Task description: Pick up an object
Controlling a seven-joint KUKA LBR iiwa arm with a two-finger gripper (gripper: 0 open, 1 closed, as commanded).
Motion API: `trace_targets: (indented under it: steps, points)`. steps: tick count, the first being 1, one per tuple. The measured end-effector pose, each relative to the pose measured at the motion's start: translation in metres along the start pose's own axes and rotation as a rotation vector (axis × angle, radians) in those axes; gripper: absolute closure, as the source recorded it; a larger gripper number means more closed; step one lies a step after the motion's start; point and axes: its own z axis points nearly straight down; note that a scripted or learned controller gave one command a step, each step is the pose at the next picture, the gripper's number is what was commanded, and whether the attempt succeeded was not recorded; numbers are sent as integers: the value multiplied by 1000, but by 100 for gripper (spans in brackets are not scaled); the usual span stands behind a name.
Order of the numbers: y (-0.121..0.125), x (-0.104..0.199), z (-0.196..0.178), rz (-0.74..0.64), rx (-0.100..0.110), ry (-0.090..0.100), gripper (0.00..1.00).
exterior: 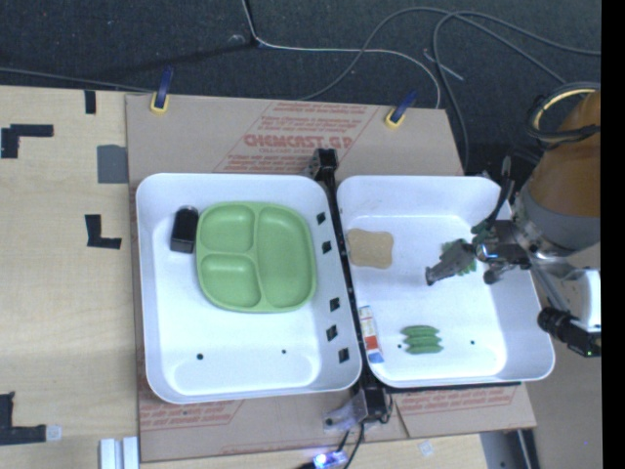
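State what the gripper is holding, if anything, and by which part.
It cannot be told: the gripper is over the right bin, but any hold is too blurred to see.

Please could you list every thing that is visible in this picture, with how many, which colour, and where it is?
left bin: 1, white, left half of the bench
right bin: 1, white, right half of the bench
divided plate: 1, light green, three compartments, in the left bin
small block: 1, black, in the left bin, at the plate's left edge
flat pad: 1, tan, in the right bin, near its left wall
pea pod toy: 1, green, in the right bin, toward its near side
small tube: 1, white with red and blue, along the right bin's left wall
clamps: 2, yellow and blue, on the cardboard's far edge
cables: several, grey, on the dark floor beyond
gripper: 1, grey-green, over the right bin
arm: 1, grey with orange band, at right
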Motion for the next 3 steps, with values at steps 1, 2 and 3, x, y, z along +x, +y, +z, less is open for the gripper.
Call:
trace_targets:
  steps: [1, 2, 3]
  points:
    - [8, 0, 60, 1, 5, 0, 0]
    - [0, -2, 122, 2, 6, 1, 0]
    - [0, -2, 162, 1, -1, -2, 0]
